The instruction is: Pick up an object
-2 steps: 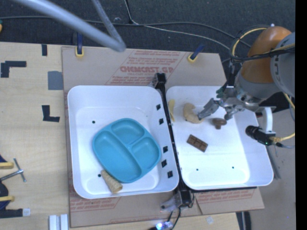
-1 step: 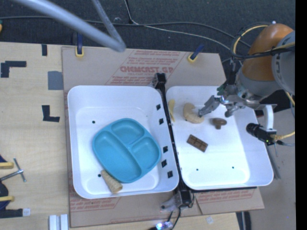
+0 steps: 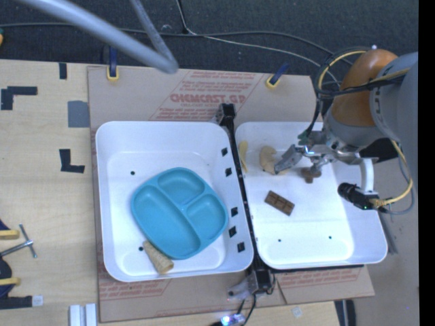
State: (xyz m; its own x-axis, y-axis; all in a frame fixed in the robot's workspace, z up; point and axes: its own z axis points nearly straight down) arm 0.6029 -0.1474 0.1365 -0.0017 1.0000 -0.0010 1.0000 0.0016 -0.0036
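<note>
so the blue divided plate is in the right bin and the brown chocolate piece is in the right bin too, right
Not quite. The camera view shows the blue divided plate lying in the left bin, not the right one. The brown chocolate piece is indeed in the right bin.

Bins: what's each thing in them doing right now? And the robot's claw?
Blue plate: flat in the left bin, nothing on it.
Cork piece: lying against the plate's near edge.
Brown block: lying flat in the right bin, untouched.
Tan lump: lying at the right bin's far left, by the gripper's tip.
Gripper: low in the right bin, fingers spread, nothing between them.
</note>
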